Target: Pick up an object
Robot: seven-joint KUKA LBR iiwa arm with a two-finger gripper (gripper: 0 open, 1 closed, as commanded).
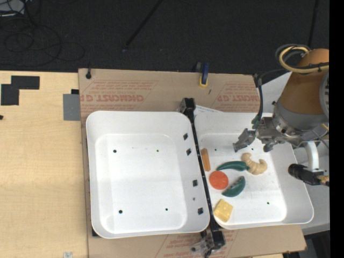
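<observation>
My gripper hangs over the back of the right bin, just above a tan curled object. Its fingers are spread open with nothing between them. Left of the tan piece lies a dark green pod. In front of that sit a red round object and a green wedge. A yellow block rests near the bin's front edge, and a thin orange stick lies along the left wall.
The left bin stands beside the right one, joined by a black divider strip. Both rest on a cardboard sheet held by a blue clamp at the back. The arm's orange band rises at the right.
</observation>
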